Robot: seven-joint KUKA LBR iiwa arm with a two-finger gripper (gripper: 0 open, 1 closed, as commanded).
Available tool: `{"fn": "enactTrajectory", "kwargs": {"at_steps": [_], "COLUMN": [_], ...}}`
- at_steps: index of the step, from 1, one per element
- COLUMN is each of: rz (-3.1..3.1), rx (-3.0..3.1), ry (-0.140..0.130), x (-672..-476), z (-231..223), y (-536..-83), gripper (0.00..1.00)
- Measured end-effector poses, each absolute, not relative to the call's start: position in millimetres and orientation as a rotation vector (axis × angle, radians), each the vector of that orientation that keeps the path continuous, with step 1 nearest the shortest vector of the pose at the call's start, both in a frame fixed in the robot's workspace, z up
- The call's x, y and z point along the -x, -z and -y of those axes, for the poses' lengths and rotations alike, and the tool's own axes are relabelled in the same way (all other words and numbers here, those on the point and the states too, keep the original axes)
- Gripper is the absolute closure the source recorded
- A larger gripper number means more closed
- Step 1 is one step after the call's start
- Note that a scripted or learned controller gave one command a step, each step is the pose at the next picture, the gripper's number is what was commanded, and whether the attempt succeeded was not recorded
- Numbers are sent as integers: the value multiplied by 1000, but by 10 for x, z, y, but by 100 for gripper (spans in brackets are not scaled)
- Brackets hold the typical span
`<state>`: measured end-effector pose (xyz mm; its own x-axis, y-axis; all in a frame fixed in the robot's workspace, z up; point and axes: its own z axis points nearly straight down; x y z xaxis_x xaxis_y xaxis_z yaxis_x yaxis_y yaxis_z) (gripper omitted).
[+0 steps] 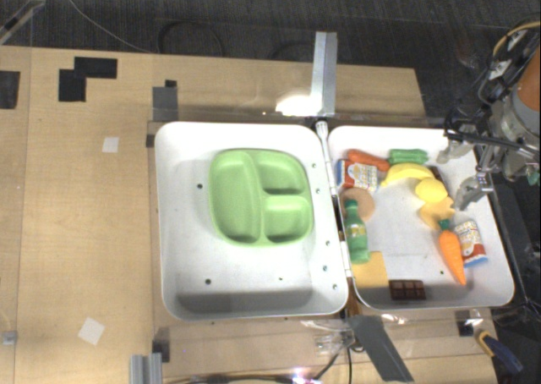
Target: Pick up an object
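Where dark carpet ends, a wooden bench [76, 230] bears white bins [182, 289].

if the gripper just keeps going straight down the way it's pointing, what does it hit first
Probably the lemon, or the bin floor just right of it. The gripper hangs beside the lemon's right edge, above a small can. Height is hard to judge from this view.

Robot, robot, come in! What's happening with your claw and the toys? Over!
Gripper low over right bin, nothing visibly held. Carrot, lemon beside it. Toys crowded.
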<state>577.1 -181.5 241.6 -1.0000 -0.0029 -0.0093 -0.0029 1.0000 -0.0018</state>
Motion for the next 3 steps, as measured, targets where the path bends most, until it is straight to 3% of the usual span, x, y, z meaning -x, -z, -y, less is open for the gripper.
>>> {"fn": "enactTrajectory", "kwargs": {"at_steps": [1,2,3], "rz": [-3129,-3115,-3099], "rx": [74,150,372], "ry": [4,14,8], "x": [-5047,-4982,-4992], "z": [1720,1641,1764], "y": [-936,-912,-909], "gripper": [0,0,0]}}
